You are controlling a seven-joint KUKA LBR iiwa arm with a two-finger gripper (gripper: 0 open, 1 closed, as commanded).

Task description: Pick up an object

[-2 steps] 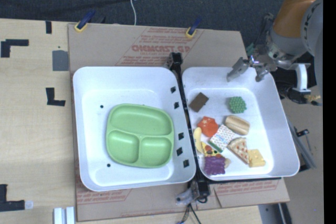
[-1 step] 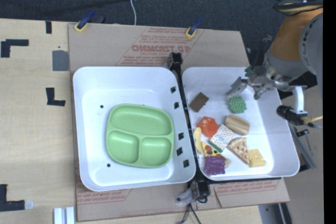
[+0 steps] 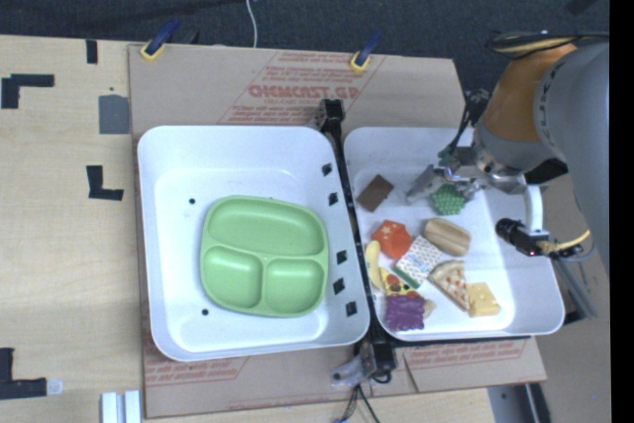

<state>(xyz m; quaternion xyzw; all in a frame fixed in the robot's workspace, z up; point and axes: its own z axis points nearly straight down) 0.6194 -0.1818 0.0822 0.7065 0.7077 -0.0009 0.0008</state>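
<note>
Toy food lay heaped in the right bin, and any piece of it could have served as the object to pick up. From the camera view, the gripper hung low over the upper part of that bin, its grey fingers spread apart and pointing down-left, with nothing between them. Just beside the fingertips sat a green knobbly piece, close enough to look like the target, though whether metal touched it could not be told. A brown square rested to the left, apart from the gripper. Lower down were the orange-red piece, the bread roll, a speckled white block, a pizza slice, a cheese wedge and purple grapes, all resting on the bin floor. The left bin held a green divided plate.

As a judgement, the task stood at the approach: the arm had reached the pile, but no grasp was made and no lift begun. Closing on a piece and raising it were both left to do.
</note>
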